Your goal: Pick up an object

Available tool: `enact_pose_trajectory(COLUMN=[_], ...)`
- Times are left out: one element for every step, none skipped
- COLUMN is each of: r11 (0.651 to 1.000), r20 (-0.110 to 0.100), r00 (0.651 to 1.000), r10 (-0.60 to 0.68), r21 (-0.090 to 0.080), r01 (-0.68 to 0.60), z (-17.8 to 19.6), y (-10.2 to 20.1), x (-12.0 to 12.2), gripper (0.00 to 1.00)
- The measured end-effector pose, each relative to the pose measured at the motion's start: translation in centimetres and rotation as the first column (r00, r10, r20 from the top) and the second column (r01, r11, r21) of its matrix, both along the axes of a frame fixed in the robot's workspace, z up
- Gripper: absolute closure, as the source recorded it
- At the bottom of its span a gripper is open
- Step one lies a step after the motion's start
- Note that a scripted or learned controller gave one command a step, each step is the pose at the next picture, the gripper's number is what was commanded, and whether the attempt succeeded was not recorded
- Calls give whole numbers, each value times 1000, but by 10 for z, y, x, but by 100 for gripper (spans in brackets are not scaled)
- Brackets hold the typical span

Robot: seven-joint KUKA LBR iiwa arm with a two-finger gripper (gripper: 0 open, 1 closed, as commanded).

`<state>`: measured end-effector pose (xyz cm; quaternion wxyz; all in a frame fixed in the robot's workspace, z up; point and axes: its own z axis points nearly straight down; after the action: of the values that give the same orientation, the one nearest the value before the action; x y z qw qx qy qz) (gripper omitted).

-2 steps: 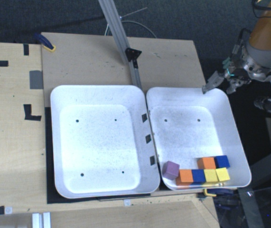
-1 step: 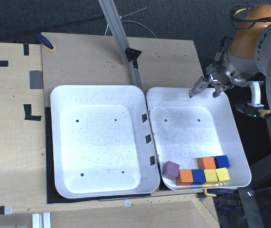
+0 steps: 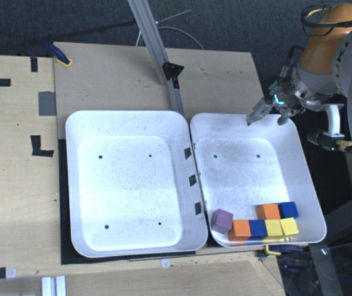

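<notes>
Camera view looks down on a pale wooden counter (image 3: 114, 79) carrying two shallow white plastic bins, the left bin (image 3: 77, 128) and the right bin (image 3: 305, 177). Small cubes (image 3: 265, 222), purple, orange, blue and yellow, sit clustered along the right bin's near wall. The gripper (image 3: 266, 117) hovers over its far rim, fingers spread, grasping nothing.
</notes>
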<state>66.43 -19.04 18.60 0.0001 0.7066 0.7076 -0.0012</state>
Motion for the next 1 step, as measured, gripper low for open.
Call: enact_pose_trajectory(r11=[1000], r20=[-4], r00=[1000], r10=[1], r21=[2], r01=[-1], z=[-56], y=[15], x=[10], gripper=[0])
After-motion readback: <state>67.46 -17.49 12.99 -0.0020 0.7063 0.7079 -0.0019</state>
